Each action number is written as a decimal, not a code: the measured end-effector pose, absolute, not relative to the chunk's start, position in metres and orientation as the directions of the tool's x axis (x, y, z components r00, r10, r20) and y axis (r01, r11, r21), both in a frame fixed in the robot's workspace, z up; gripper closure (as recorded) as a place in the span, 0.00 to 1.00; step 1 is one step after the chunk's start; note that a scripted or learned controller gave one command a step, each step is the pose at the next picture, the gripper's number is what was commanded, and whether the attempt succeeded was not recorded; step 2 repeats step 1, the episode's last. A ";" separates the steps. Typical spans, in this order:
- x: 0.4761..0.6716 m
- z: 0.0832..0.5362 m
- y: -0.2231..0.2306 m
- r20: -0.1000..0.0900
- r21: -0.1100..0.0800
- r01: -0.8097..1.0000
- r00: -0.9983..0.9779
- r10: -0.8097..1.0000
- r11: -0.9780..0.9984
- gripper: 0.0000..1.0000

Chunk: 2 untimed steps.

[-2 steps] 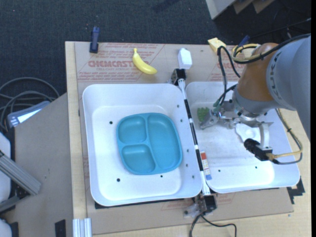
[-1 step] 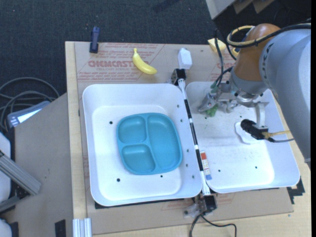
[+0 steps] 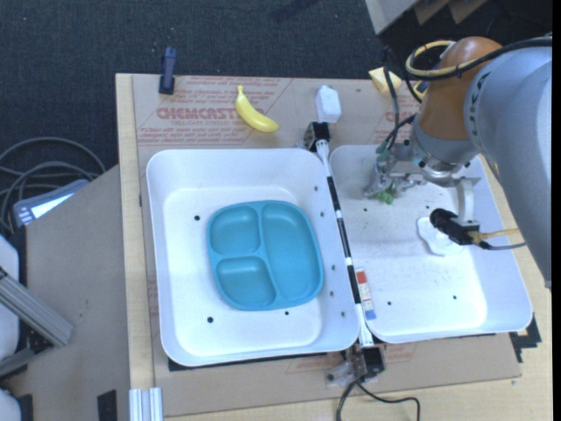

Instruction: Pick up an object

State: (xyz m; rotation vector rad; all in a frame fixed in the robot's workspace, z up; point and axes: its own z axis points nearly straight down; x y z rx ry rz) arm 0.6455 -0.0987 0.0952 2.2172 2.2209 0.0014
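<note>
Here, we saw the arm stretched in from the right and bent down over the far part of the right bin. Its gripper was low, close to the bin's floor near the far left corner. A small green thing lay right at the gripper's tip. We could not tell whether it was pinched or merely beside the tip, nor whether the gripper was spread or pressed together (the wrist hid too much from above). In the left bin a blue plate with three compartments lay flat near the middle, well apart from the gripper. A banana lay on the bench beyond the left bin, just outside its far rim.
</note>
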 end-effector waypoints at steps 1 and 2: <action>0.592 0.185 -0.043 0.001 -0.001 1.000 -0.001 1.000 0.001 1.00; 0.592 0.185 -0.043 0.001 -0.001 1.000 -0.001 1.000 0.001 1.00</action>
